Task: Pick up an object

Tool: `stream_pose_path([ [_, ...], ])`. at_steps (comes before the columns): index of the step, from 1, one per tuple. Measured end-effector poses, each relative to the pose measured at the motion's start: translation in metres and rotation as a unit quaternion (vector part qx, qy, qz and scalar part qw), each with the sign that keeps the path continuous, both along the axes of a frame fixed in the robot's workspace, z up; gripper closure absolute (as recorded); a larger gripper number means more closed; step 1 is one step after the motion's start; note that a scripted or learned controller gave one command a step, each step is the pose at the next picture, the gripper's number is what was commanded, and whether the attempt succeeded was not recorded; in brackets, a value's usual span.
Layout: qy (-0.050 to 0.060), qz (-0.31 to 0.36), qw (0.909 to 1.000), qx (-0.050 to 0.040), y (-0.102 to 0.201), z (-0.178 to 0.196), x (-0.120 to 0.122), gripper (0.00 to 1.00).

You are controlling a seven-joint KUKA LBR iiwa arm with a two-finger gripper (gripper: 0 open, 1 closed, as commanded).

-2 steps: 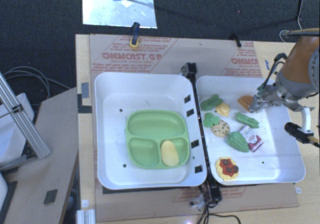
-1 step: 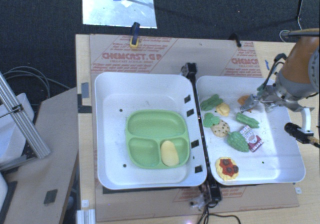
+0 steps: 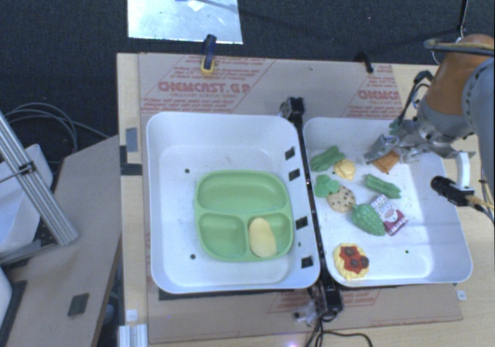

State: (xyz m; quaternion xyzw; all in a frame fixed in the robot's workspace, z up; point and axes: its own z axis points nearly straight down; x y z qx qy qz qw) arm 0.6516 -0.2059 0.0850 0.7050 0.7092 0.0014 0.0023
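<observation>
A grey robot arm with an orange band reaches in from the right, its wrist angled down over the upper part of the right white bin (image 3: 441, 260). Its gripper (image 3: 384, 151) sits low over an orange toy piece (image 3: 387, 160); whether the fingers are open or closed on it cannot be told. Nearby lie a green pea pod (image 3: 327, 158), a cookie (image 3: 340, 199) and a small pizza (image 3: 352, 260). The left bin (image 3: 178, 152) holds a green divided tray (image 3: 232, 199) with a yellow piece (image 3: 263, 237).
</observation>
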Motion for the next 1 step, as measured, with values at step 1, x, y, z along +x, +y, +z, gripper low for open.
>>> stream_pose_path([
  [1, 0.003, 0.001, 1.0000, 0.0001, -0.0010, 0.0118, -0.0015, 1.00],
])
